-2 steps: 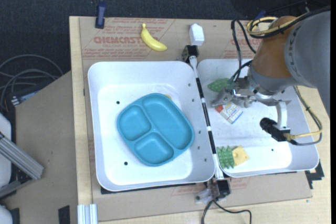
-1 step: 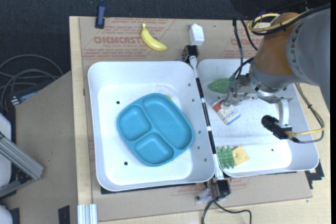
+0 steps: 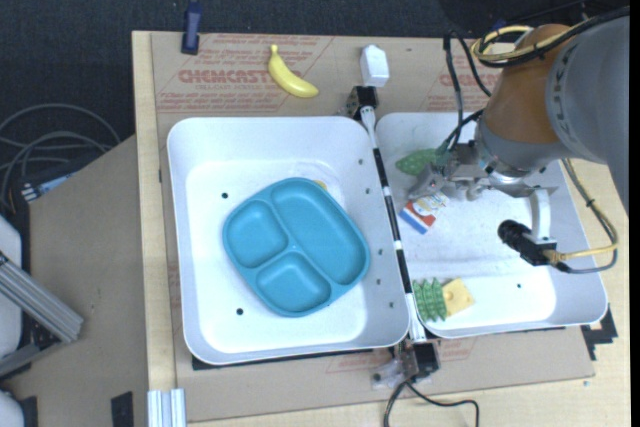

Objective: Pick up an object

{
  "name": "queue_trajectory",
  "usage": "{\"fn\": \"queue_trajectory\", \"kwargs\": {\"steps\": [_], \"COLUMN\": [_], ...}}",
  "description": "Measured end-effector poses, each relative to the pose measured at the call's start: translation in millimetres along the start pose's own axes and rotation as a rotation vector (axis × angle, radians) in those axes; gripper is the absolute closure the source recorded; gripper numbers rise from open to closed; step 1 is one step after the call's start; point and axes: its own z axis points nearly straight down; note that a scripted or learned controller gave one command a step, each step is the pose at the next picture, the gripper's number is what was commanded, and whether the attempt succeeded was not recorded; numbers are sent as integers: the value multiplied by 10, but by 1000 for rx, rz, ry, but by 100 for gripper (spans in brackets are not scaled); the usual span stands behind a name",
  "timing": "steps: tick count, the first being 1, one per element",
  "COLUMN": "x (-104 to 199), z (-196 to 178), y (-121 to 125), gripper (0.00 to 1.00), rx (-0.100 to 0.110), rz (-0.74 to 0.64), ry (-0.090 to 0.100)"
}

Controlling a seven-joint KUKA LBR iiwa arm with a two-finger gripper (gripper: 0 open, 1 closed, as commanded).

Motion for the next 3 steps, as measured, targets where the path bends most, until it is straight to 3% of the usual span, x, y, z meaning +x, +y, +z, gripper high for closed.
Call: {"fn": "queue_trajectory", "kwargs": {"steps": [1,2,3], "x": [-48,-43,680], "z": [178,43,-868], "y": [697,739,344], "gripper": [0,100,100], "rx": [29,11,9], "rz": [-2,-2,-2], "ry": [4,0,2]}}
